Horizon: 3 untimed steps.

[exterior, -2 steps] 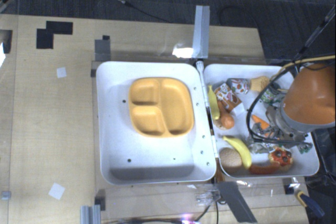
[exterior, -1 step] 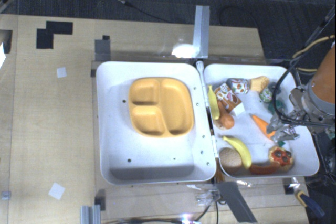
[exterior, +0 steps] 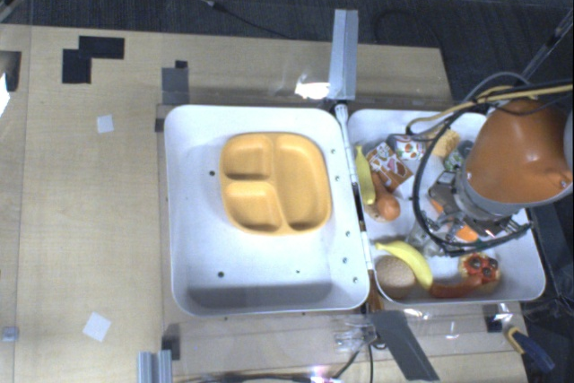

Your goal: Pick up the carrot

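My gripper is down in the right bin, mostly hidden under the grey wrist and its orange band. An orange sliver that looks like the carrot peeks out from beneath the wrist, right at the gripper. Most of the carrot is covered by the arm and cables, and I cannot tell whether the gripper touches it.
The right bin also holds a banana, a brown round item, a red sausage-like item, a small orange ball, a printed snack packet and a yellow item. A yellow divided plate lies in the left bin.
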Motion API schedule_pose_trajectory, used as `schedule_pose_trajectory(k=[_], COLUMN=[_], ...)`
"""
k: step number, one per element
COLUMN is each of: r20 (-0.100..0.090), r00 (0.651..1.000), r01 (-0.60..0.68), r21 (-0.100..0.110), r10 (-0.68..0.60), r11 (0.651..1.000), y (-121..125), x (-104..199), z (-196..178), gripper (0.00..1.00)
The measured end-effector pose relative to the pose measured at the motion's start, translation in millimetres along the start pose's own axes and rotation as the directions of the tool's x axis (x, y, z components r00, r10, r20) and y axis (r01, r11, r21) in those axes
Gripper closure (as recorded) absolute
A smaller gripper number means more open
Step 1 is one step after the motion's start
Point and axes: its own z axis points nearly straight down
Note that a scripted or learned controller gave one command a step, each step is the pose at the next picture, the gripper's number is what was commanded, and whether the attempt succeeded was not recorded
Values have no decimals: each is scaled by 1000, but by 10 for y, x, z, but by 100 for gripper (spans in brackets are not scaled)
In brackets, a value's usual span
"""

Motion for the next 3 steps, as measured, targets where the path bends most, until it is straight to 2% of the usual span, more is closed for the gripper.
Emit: schedule_pose_trajectory(k=[1, 2, 3], r20=[2, 0, 3], r00=[960, 802, 586], r01=[278, 597, 810], r21=[3, -1, -5], r10=[-278, -597, -810], r11=[960, 802, 586], y=[51, -56, -567], x=[-183, -18, 305], z=[-1668, 4, -573], gripper=[100, 100, 100])
